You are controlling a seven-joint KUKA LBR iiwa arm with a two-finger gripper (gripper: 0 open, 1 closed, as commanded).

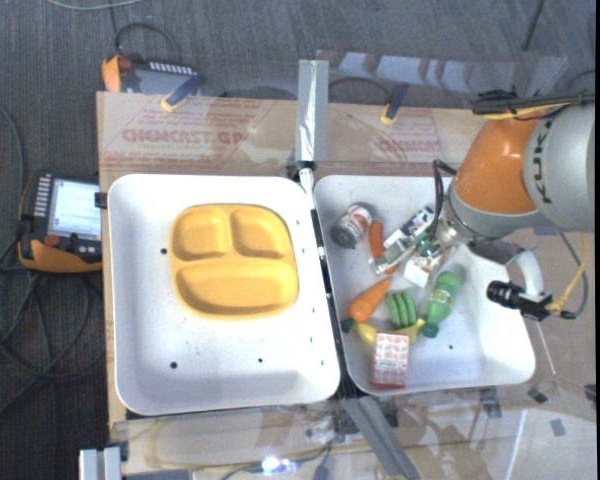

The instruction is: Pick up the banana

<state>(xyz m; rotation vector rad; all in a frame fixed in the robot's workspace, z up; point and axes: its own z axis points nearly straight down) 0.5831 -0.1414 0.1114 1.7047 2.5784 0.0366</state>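
Observation:
The banana shows as a yellow end near the front of the right bin, mostly hidden under an orange carrot and a green pepper. My gripper is low in the middle of that bin, behind and to the right of the banana, apart from it. The grey arm with its orange band reaches in from the right.
A green bottle lies just right of the pepper. A small can and a small orange piece sit left of the gripper. A pink packet lies at the bin's front. The left bin holds a yellow divided tray.

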